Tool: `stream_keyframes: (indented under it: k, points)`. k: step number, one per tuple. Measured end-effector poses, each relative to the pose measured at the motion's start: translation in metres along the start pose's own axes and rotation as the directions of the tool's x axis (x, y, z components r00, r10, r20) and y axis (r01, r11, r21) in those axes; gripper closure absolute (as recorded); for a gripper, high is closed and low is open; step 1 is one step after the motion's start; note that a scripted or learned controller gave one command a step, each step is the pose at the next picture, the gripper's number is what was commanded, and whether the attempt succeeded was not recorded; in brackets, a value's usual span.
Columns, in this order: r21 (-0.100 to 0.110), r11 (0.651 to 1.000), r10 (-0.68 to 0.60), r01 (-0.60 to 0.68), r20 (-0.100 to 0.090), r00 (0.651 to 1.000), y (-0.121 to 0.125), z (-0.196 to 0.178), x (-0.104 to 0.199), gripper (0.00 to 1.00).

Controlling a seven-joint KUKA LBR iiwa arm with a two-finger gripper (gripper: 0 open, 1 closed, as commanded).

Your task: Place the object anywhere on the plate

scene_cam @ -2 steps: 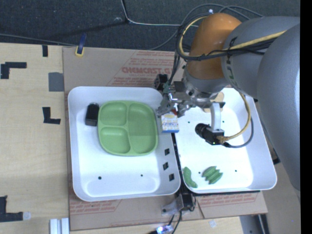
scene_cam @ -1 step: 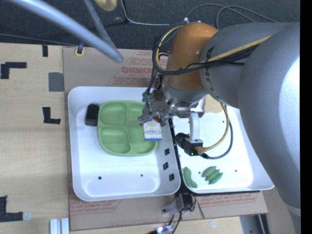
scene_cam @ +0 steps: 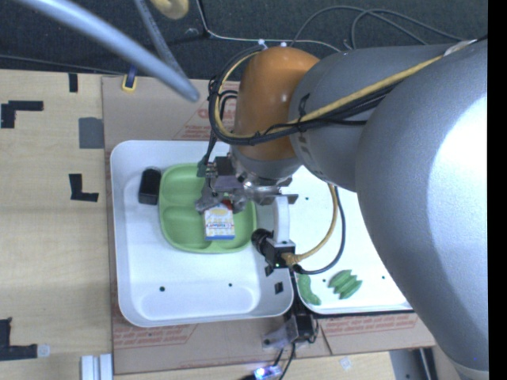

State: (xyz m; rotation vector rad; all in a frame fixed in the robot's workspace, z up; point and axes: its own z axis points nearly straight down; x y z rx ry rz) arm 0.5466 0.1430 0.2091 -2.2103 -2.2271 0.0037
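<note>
Bins: we see two shallow white bins side by side; the left bin [scene_cam: 142,291] carries the green plate, the right bin [scene_cam: 372,299] lies mostly under the arm.

Plate: green plate [scene_cam: 178,212], squarish with a divided interior, sitting in the upper half of the left bin.

Object: small box [scene_cam: 219,225] with a blue, white and yellow label. We place it over the plate's right-hand section, near the plate's right rim.

Gripper: gripper [scene_cam: 217,204] comes down from the orange-banded wrist directly over the box. We cannot tell from this slant whether it is pinching the box or spread clear of it; the wrist hardware hides the contact.

Key relation: the box lies just below the gripper in the view, touching or nearly so, and its long axis runs roughly up-down in the view. We cannot tell whether it rests on the plate or hangs just above it.

Our judgement: the task looks close to done. If the box is in the grip, a release here should land it on the plate; little sideways travel seems needed.

Risk: the box is near the plate's right edge, so a nudge rightward could tip it over the rim.

Other items: a dark block [scene_cam: 149,186] just beside the plate's left rim; green pieces [scene_cam: 342,283] in the right bin.
</note>
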Motion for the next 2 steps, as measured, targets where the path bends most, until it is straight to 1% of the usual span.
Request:
stream_keyframes:
  k: [1, 2]
  points:
    - [0.000, 1.000, 0.000, 0.000, 0.000, 1.000, -0.0349, -0.0095, 0.0403, 1.00]
    - [-0.001, 1.000, 0.004, -0.004, 0.002, 1.000, -0.0334, -0.0090, 0.0374, 0.00]
